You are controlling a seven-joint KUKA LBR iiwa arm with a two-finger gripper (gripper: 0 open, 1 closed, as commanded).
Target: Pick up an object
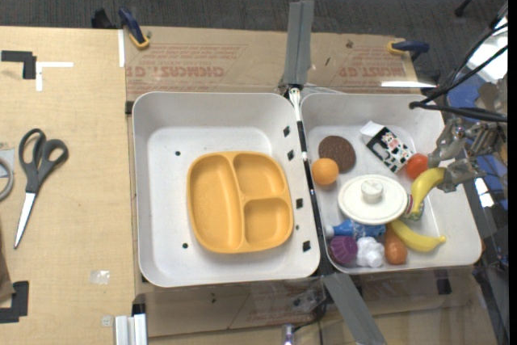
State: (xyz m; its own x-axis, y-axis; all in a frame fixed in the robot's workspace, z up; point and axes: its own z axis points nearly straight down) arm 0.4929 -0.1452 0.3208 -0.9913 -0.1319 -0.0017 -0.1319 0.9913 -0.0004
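Observation:
The right bin (452,258) holds a brown cookie (336,152), an orange (325,172), a white round lid with a knob (371,199), two yellow bananas (425,186) (415,237), a red tomato (416,166), a small black-and-white patterned box (389,147), a purple object (342,249), a white crumpled piece (371,253) and a small orange-red fruit (395,252). My gripper (449,161) hangs over the bin's right edge, just right of the tomato and the upper banana. It is open with nothing between its fingers.
The left bin (153,198) holds a yellow divided plate (240,200). Scissors (34,170) lie on the wooden bench at far left. Clamps (134,28) and a grey bar (299,40) stand behind the bins. Cables and arm parts crowd the right side.

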